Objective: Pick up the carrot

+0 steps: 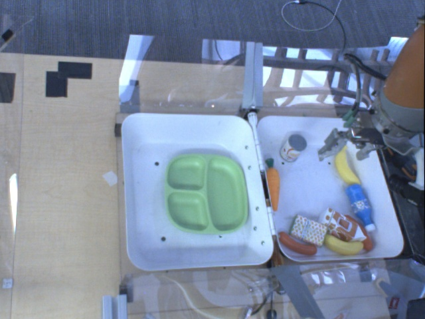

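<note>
The carrot is orange with a green top and lies along the left wall of the right bin, pointing toward the front. My gripper hangs over the back right part of that bin, well to the right of the carrot and just above a banana. Its fingers stand apart, open, with nothing between them.
The right bin also holds a small can, a blue bottle, a second banana, a sausage and two snack packs. A green divided plate sits in the left bin.
</note>
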Robot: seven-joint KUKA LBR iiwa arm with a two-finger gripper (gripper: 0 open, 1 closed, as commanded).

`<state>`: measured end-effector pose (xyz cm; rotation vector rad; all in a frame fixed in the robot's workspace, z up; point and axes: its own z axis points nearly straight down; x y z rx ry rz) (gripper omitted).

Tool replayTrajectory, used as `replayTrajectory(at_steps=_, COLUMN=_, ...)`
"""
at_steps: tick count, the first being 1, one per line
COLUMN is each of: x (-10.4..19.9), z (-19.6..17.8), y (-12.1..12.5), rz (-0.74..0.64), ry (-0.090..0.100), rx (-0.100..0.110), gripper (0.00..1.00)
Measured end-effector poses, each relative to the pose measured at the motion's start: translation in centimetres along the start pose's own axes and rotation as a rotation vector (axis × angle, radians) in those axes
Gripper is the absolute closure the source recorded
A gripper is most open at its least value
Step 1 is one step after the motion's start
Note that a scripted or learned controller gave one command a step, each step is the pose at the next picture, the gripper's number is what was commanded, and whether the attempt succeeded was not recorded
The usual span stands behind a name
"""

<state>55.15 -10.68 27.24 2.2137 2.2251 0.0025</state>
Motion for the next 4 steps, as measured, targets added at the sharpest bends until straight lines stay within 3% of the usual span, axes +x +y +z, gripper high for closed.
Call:
replayTrajectory(at_steps=1, x=0.1, z=11.5, y=-6.1, rz=0.517, ry=0.000, rx=0.005, gripper=0.00)
replayTrajectory(at_steps=2, x=-1.5, z=15.9, y=-5.5, rz=0.686, ry=0.002, rx=-0.033, gripper=0.00)
replayTrajectory(at_steps=3, x=-1.7, z=14.4, y=-5.1, rz=0.688, ry=0.002, rx=-0.047, gripper=1.00)
replayTrajectory(at_steps=4, x=5.1, z=7.2, y=-6.1, rz=0.922, ry=0.001, rx=0.000, gripper=1.00)
